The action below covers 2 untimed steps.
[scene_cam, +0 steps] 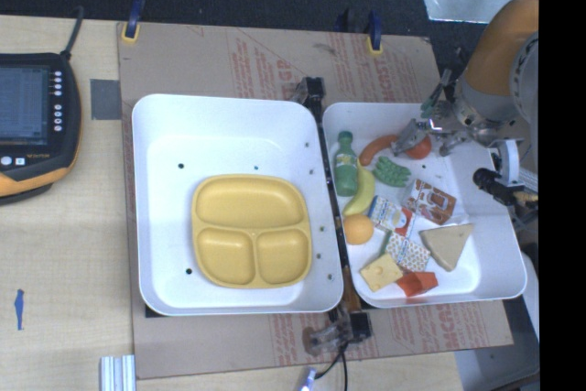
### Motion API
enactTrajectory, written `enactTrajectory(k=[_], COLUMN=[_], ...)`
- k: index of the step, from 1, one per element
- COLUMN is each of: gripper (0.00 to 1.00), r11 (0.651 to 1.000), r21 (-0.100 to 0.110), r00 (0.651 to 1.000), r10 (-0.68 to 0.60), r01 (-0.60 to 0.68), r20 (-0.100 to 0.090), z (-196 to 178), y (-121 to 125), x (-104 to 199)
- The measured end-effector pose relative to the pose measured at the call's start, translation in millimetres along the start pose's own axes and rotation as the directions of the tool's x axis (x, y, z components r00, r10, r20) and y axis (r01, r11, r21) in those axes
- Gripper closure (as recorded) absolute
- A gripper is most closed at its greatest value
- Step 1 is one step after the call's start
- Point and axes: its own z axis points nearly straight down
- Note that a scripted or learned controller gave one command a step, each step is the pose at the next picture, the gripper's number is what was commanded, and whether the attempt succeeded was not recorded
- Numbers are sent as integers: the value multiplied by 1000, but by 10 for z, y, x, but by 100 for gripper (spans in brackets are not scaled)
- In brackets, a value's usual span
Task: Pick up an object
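Observation:
The right white bin (499, 275) holds several toy foods: a green bottle (345, 164), a banana (363, 193), an orange (358, 230), a green leafy piece (394, 171), a brown snack packet (432, 201), a cheese cube (381, 272), a pale wedge (446, 244) and a red scrap (417, 284). An orange carrot-like piece (377, 147) and a small red piece (417, 149) lie at the bin's far side. My gripper (428, 133) hangs low over that far part, right at the red piece. Nothing is visibly lifted.
The left white bin (165, 133) carries a yellow divided plate (252, 229). A teach pendant (32, 124) rests on the bench at far left. Clamps (311, 90) sit between the bins at the back and clamps (334, 332) at the front. The grey and orange arm (499, 59) enters from the right.

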Motion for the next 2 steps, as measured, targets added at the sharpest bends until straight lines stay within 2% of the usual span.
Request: enactTrajectory(k=[1, 2], gripper=[0, 100], r11=[1000, 1000], r21=[0, 1], r00=[1000, 1000], r10=[-1, -3], r01=[1, 3], r20=[0, 0], z=[-11, -116], y=[10, 9], x=[528, 518])
